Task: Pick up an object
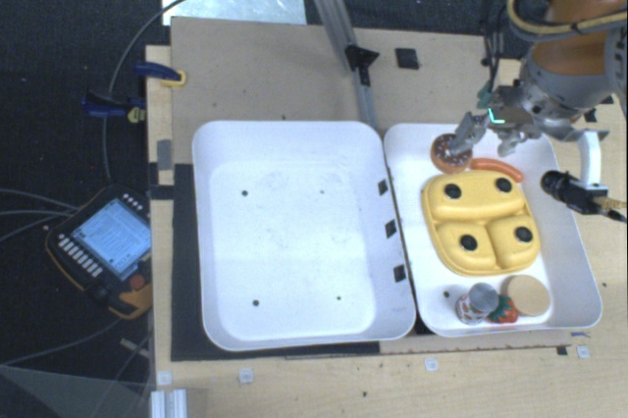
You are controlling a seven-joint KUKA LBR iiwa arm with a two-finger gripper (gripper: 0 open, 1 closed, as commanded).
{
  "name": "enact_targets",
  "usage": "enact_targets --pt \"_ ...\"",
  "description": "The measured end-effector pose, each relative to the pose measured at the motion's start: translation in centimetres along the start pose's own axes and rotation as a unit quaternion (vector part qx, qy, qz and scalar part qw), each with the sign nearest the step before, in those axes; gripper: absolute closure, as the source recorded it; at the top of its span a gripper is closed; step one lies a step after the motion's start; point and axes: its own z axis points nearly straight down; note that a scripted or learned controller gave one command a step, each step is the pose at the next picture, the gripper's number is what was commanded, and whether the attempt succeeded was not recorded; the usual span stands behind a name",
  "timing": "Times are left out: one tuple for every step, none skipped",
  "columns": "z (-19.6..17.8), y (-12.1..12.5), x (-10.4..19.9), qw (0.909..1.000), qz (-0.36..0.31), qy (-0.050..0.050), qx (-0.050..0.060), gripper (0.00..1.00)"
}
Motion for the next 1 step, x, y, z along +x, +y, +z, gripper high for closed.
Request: enact_targets --pt "-0.15 0.07 0.00 1.0000 0.000 0.000 -0.002 0.00"
